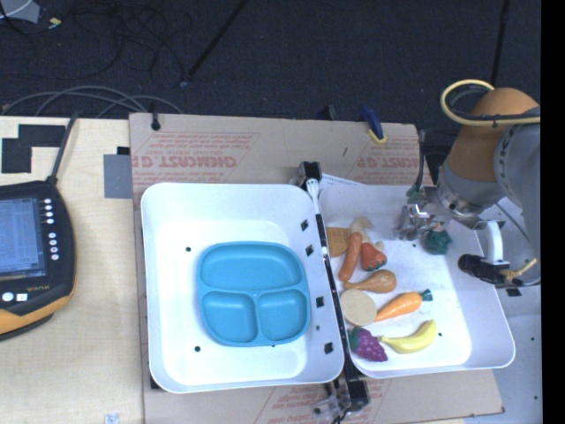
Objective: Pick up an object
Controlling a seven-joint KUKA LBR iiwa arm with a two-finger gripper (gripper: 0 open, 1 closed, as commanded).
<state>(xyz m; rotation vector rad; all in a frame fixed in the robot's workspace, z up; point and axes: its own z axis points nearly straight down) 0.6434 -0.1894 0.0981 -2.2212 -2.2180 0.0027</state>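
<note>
Cardboard lines the bench under two white bins. At the gripper [422, 225], low over the right bin [481, 347], a small dark green object [437, 241] sits by the fingertips; whether it is pinched cannot be told. The grasp step is judged in hand; a secure hold and straight lift are called for. Beyond the jaws lie a carrot [399, 306], banana [410, 337] and grapes [369, 344], the bin's far wall leaving little room. Farther off, a blue tray [252, 291] rests in the left bin [168, 325].

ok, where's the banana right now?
The banana lies in the right bin, near its front edge as the camera sees it, just below the carrot and right of the purple grapes.
</note>
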